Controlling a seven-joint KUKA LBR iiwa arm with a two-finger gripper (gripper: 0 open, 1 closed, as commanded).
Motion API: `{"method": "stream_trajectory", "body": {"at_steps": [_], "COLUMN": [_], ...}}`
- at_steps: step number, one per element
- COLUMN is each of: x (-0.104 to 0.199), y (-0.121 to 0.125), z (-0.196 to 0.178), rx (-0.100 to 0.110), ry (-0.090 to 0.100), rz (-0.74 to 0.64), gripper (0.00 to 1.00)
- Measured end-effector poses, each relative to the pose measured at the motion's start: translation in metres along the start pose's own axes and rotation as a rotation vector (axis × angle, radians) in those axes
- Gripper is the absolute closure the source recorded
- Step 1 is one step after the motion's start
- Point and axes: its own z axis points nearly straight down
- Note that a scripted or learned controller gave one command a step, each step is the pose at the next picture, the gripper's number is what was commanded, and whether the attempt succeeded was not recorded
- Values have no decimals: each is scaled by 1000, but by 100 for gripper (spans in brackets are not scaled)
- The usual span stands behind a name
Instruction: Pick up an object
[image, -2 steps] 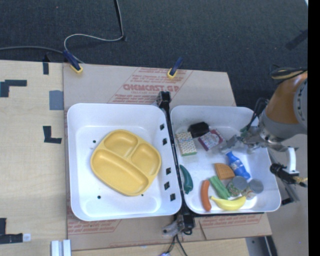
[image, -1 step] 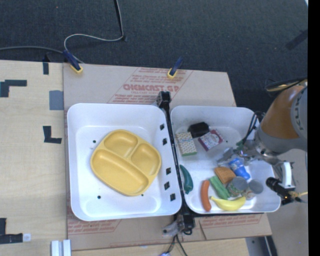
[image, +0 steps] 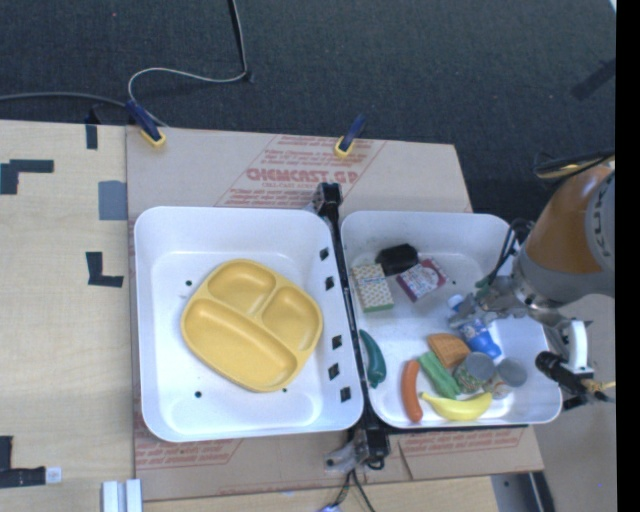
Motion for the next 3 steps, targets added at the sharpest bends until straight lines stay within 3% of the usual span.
{"method": "stream_trajectory", "body": {"at_steps": [1,2,3], "x": [20,77,115], "y": [-60,-59,-59], "z": [-105,-145,-170], "rx": [4,4,4], "ry": [3,4,4], "rz": [0,-2,-2], "gripper": [100,100,100]}}
